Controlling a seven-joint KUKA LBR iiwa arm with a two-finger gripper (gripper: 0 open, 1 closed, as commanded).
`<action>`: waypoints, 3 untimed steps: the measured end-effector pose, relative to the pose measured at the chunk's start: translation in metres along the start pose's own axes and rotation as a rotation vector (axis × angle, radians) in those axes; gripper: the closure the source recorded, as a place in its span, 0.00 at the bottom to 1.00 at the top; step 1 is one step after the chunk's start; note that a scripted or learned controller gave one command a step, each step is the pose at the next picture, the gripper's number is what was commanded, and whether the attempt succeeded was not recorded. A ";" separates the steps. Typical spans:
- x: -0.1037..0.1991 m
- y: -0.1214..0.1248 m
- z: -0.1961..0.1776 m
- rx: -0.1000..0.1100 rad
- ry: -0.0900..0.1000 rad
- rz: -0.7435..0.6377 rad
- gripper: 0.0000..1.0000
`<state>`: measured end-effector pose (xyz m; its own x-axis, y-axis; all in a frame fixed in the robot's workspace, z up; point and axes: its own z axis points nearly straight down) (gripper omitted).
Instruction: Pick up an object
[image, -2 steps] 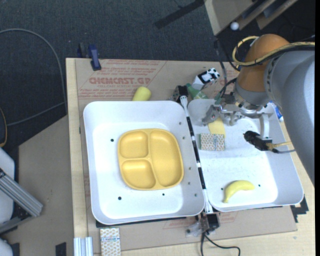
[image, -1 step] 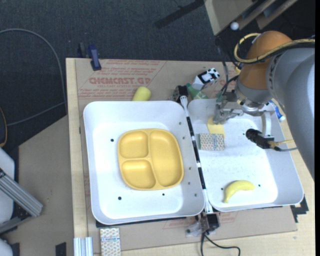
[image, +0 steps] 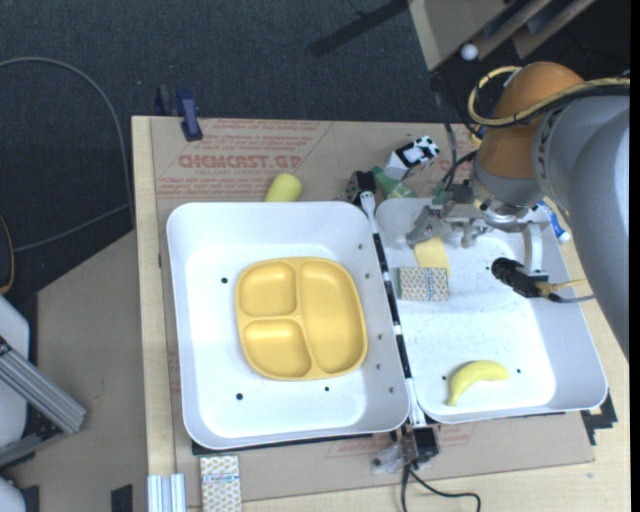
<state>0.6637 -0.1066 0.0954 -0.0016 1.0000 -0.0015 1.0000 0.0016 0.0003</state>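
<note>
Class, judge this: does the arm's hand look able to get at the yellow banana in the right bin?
Probably yes: the yellow banana lies alone on bare bin floor, nothing over it, with the hand above the same white bin.

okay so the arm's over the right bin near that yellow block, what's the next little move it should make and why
Probably a short, straight descent onto the yellow block. The gripper sits at the right bin's far end, almost over the block, which lies against the patterned packet. The banana is much farther, near the front rim.

A divided plate (image: 300, 318) lies in the left bin (image: 190, 300); a banana (image: 475, 378) lies in the right bin (image: 560, 360).
</note>
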 end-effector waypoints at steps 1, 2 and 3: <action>0.001 -0.012 0.011 0.003 0.002 0.002 0.00; 0.001 -0.011 0.000 0.001 0.002 0.002 1.00; 0.001 -0.011 0.000 0.001 0.002 0.002 0.00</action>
<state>0.6523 -0.1052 0.0949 0.0006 1.0000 0.0002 1.0000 -0.0006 -0.0007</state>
